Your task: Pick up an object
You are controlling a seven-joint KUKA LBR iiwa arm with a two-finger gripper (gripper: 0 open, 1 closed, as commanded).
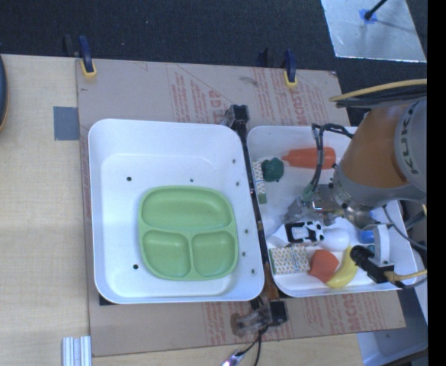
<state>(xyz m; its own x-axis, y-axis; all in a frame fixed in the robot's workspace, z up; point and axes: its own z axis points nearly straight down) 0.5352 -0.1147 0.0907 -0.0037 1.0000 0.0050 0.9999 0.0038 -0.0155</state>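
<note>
The right bin (283,139) holds several small objects. An orange carrot-like piece (309,158) lies at its back, with a dark green lump (273,170) to its left. A black-and-white toy (306,232) sits in the middle, and a checkered block (287,260), a red-orange piece (323,264) and a yellow banana (343,271) lie along the front. The arm (383,155) reaches in from the right, and my gripper (322,204) hangs low over the bin's middle, just above the black-and-white toy. The wrist hides its fingers.
The left bin (112,204) holds a green divided plate (187,232). A white and blue object (371,239) lies near the right bin's right wall. Black cables loop by the wrist. Clamps stand at the board's back edge.
</note>
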